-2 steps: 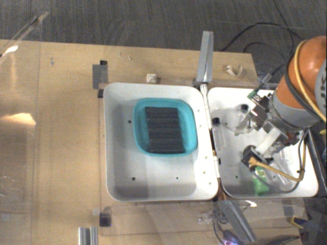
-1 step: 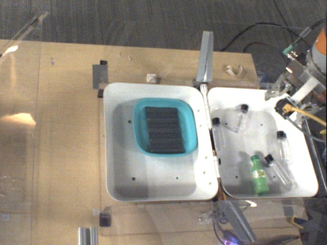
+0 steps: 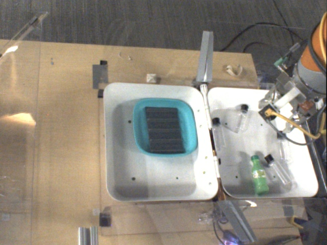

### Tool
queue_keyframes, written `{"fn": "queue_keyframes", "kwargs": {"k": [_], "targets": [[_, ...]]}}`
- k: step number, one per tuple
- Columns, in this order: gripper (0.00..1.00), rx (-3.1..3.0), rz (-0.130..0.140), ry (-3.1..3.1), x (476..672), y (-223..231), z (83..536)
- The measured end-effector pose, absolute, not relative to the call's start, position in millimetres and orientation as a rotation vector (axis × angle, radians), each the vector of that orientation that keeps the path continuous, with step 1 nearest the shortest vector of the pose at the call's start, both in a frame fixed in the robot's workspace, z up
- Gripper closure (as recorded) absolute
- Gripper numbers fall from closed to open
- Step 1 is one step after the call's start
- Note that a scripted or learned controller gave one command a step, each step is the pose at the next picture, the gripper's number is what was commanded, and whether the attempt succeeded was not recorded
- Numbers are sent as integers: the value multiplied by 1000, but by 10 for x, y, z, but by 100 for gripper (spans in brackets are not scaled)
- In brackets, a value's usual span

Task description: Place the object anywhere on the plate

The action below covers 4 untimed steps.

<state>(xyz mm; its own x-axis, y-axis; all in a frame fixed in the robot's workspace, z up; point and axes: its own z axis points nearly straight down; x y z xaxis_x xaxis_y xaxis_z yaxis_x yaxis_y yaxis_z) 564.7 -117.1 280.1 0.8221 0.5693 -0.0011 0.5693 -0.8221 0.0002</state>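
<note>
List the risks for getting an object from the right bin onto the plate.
1. The clear bottles are see-through and lie close to the green bottle; a grasp may well miss or nudge a neighbour.
2. The end effector sits at the right bin's far edge, with a yellow cable trailing nearby that might snag.
3. The teal plate already holds a dark ridged insert, so a round bottle could roll off.

The arm (image 3: 314, 60) was cut off by the frame's right edge, and the clear bottles (image 3: 278, 170) in the right bin (image 3: 306, 188) were too faint to count.
</note>
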Motion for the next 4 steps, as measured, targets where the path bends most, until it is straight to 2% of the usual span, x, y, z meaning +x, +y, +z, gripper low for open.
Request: {"fn": "queue_keyframes", "kwargs": {"k": [2,3,4], "targets": [[0,3073,3,652,5662,-1155,2555],[0,3093,0,553,5561,-1029,2469],[0,3124,7,331,5517,-578,3268]]}}
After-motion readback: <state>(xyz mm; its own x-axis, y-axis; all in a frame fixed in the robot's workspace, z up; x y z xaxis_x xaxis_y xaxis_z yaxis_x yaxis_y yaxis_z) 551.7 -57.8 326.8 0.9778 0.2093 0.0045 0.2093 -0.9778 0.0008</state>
